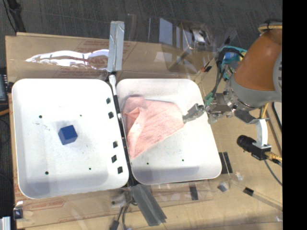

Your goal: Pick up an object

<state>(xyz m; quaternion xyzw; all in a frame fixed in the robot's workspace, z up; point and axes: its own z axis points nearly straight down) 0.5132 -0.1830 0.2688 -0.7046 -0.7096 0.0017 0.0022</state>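
Over the right bin [206, 162], my gripper [193, 113] meets the pink cloth's [153, 126] right corner; whether it grips, I cannot tell. I should pinch a fold firmly, then lift straight up.

Dark grey carpet floor [72, 4] lies beyond a brown cardboard-covered bench [57, 47].

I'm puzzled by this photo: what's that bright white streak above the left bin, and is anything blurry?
In the camera view, the streak is glare off shiny film on the cardboard behind the left bin; the blue cube and pink cloth look reasonably sharp, while the gripper at the cloth's edge is too small and soft to read.
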